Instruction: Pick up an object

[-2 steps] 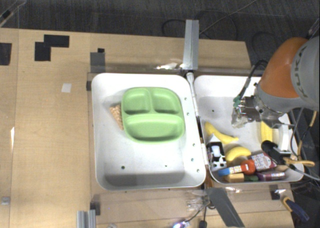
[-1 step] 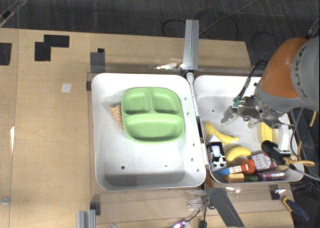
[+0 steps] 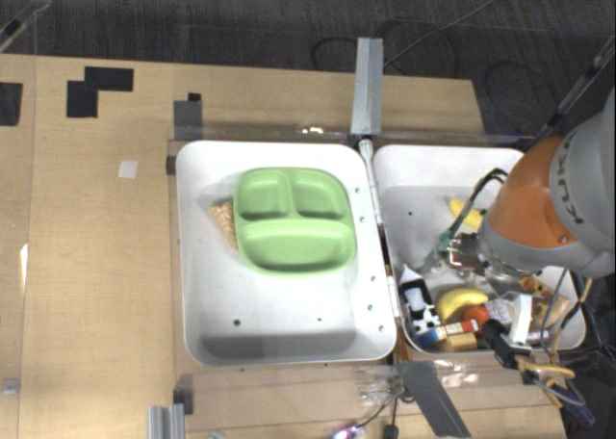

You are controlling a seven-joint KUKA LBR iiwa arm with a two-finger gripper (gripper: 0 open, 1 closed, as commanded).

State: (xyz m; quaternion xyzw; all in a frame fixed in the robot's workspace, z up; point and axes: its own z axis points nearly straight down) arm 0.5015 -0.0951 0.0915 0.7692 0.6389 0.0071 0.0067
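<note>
Wooden desk (image 3: 87, 264) carries two white bins side by side. Nearest, the right bin (image 3: 414, 187) holds clutter along its front edge: a yellow banana-like piece (image 3: 460, 303), a small black-and-white item (image 3: 415, 295), other bits too small to name. Arm's orange band (image 3: 531, 198) hangs over that pile; jaws (image 3: 460, 252) sit low among the objects, state cannot be told. No object seen lifted: pick judged not yet done. Farther left, green divided tray (image 3: 292, 219) rests in the left bin (image 3: 207, 322).
</note>
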